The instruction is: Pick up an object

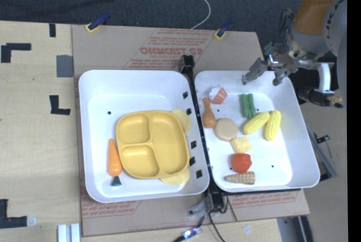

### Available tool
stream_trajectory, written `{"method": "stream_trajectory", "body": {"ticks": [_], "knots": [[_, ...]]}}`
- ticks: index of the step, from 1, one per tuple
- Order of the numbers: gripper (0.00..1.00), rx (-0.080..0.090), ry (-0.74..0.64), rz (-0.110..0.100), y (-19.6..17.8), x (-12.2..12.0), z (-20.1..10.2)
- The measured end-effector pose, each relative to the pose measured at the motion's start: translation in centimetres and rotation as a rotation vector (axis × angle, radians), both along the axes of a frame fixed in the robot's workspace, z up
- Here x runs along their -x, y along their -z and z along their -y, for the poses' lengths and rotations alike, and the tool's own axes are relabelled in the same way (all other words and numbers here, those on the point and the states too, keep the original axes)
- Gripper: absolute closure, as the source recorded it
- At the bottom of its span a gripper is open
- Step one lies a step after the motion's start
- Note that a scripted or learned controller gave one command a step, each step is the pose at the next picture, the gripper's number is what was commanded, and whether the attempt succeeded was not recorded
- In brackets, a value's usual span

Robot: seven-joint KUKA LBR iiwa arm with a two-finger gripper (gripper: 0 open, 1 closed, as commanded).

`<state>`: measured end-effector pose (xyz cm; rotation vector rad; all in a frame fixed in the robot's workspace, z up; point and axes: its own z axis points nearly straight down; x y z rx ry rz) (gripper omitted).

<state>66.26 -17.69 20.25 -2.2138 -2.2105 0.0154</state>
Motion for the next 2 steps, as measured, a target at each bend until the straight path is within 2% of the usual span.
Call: {"method": "stream_trajectory", "body": {"ticks": [1,2], "knots": [[0.0,0.002,-0.003,0.015,-1.0,-0.3,0.0],[0.0,0.003,-0.004,0.011,5.4,0.1,0.0]]}}
